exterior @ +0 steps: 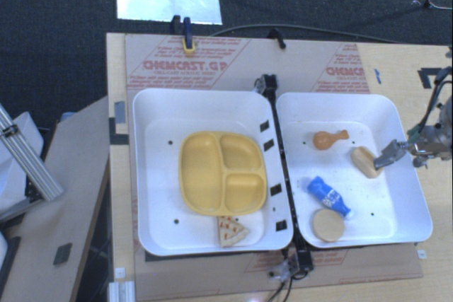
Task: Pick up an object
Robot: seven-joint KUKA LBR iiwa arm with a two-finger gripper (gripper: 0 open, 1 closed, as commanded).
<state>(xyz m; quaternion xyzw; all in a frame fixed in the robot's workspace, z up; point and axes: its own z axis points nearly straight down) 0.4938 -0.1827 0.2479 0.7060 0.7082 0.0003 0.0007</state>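
I had the gripper (388, 154) beside the bread piece (365, 162), nothing lifted, finger state unclear to me

My gripper (391, 153) sits at the right wall of the right bin (407, 124), just beside the tan block (365, 162). The upper left of this bin's floor is bare, and so is its lower right corner. Toward frame centre the chicken drumstick (330, 139) lies above, the blue bottle (328, 196) and round cracker (328, 225) below, the last two nearly touching. In the left bin (152, 152) the yellow divided plate (223, 172) takes the middle, with the pizza slice (231, 230) at its lower edge.
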